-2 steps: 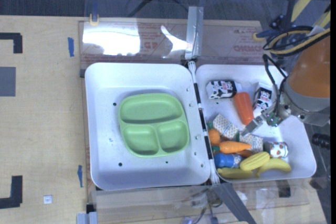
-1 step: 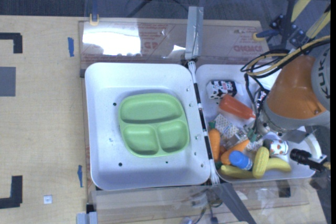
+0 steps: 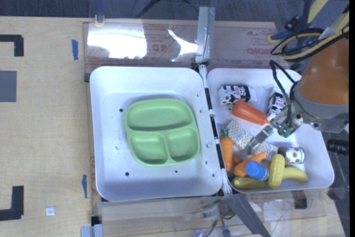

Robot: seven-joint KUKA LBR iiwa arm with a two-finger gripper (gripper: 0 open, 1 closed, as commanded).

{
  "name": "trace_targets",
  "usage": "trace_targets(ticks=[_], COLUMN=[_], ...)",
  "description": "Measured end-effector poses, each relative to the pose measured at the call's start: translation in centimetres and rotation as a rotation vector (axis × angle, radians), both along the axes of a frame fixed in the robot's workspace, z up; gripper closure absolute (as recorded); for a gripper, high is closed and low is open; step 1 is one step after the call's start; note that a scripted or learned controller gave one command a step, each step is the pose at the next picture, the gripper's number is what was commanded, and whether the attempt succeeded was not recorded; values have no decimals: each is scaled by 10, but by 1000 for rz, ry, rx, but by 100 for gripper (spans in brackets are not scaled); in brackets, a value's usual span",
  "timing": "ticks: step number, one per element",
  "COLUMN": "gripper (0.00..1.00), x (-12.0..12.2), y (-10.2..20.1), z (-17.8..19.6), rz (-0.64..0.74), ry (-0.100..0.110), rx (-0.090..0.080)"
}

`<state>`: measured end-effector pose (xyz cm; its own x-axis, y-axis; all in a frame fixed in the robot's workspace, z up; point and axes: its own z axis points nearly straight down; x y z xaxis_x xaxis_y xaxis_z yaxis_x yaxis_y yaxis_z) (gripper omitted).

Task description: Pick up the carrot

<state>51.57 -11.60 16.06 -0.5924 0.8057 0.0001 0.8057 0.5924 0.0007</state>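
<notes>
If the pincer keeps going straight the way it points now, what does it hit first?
Probably the patterned packet just beyond the pincer, with the orange carrot further along that line; depth is unclear from above.

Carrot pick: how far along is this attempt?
Done: the gripper is down in the right bin among the toys. In hand: nothing visibly gripped; the carrot lies by the bin's left wall, left of the gripper. Left: close on the carrot and lift it.

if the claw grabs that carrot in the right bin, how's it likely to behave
The carrot looks like smooth moulded plastic, so probably stiff, light, and a bit slippery. Its tapered, rounded shape may squirt out of a pinch or roll. It lies against the bin wall among other toys, so neighbours may shift when it lifts.
</notes>
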Motion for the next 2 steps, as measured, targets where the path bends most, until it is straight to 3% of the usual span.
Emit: trace_targets(ticks=[1, 2], gripper=[0, 0], x=[-8, 0], y=[-13, -11], z=[-10, -74], rz=[-9, 43], ry=[2, -4], rx=[0, -1])
